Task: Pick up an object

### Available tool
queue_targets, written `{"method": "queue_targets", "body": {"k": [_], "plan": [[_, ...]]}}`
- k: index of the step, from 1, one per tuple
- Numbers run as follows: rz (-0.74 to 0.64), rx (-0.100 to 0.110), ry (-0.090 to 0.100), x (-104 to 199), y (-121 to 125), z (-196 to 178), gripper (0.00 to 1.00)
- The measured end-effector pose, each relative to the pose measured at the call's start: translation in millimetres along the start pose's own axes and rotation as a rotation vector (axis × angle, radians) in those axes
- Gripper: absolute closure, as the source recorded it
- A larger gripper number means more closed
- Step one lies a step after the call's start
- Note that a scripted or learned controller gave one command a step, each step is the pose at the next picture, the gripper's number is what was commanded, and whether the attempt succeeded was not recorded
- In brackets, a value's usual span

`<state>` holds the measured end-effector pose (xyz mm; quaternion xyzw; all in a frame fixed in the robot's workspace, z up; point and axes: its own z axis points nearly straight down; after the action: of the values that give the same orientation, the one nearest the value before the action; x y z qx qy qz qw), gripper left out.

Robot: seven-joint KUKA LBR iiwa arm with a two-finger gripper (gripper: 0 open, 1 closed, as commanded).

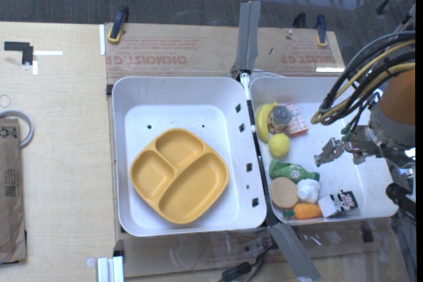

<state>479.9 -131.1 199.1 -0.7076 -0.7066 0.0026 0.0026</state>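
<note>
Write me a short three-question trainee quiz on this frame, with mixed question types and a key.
1. True or false: the yellow divided plate lies in the left bin.
2. Which lies nearest the right bin's front edge? A) banana B) lemon C) carrot
3. Fill in: the gripper hangs above the ____ bin.

Key: 1 true; 2 C; 3 right.

Bench layout: two bins side by side.
L bin: divided plate inside. R bin: banana, lemon along its L wall; round food items clustered at front-L corner; gripper above its middle.
</note>
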Motion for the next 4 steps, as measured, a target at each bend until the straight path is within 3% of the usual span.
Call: {"method": "queue_targets", "body": {"k": [1, 2, 3, 4], "plan": [[-0.029, -0.002, -0.001, 19.1, 102.1, 39.2, 0.00], [0.079, -0.003, 0.000, 35.6, 116.5, 109.2, 0.00], [0.083, 0.002, -0.001, 33.2, 115.9, 102.9, 1.00], [-0.082, -0.003, -0.003, 47.2, 131.3, -79.4, 1.00]]}}
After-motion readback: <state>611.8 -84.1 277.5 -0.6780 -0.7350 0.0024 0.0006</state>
